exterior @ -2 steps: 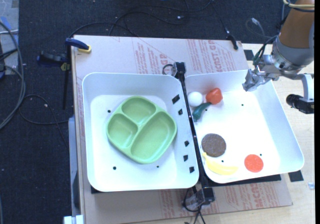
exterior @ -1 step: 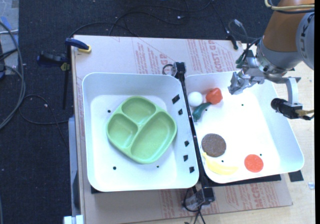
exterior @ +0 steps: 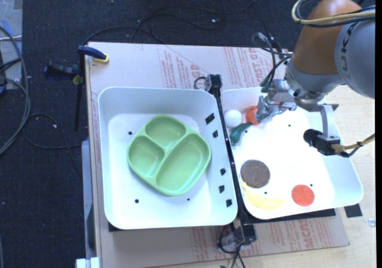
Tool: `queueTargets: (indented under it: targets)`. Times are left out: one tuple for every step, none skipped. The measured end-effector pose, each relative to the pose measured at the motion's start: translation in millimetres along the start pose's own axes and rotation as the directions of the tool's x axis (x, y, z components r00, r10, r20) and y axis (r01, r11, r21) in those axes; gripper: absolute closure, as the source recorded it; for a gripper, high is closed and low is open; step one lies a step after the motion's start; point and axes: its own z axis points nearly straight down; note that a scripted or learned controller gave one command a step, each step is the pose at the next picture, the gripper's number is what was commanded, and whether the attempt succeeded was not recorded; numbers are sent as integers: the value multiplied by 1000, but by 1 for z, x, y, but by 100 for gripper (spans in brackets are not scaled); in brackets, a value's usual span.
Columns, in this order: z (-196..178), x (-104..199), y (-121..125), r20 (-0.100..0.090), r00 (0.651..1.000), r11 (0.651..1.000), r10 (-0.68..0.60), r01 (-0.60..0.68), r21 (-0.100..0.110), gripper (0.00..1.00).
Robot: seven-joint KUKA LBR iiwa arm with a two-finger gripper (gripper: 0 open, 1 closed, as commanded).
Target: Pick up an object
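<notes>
You see the grey arm's two-finger gripper [exterior: 267, 107] low over the right white bin's [exterior: 334, 168] far left corner, beside a small orange object [exterior: 252, 116], a white ball [exterior: 232, 118] and a dark green piece [exterior: 237, 133]. Near that bin's front edge lie a brown disc [exterior: 255, 173], a yellow banana [exterior: 263, 200] and a red-orange disc [exterior: 302, 195]. The left white bin [exterior: 119, 201] holds a pale green divided plate [exterior: 169, 154].

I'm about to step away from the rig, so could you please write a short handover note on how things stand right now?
Gripper: low over the far left corner of the right bin, at an orange item; grip state unclear.
Right bin also holds a white ball, a green piece, a brown disc, a yellow banana and a red disc.
Left bin: green divided plate.
Done: nothing visibly lifted.
Left: secure and lift one object.
</notes>
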Motion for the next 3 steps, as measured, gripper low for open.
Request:
queueTargets:
  targets:
    - [-9, 58, -14, 0, 1000, 1000, -1, 1, 0, 100]
    - [-16, 104, -36, 0, 1000, 1000, 0, 0, 0, 100]
    - [-6, 155, -55, 0, 1000, 1000, 0, 0, 1, 100]
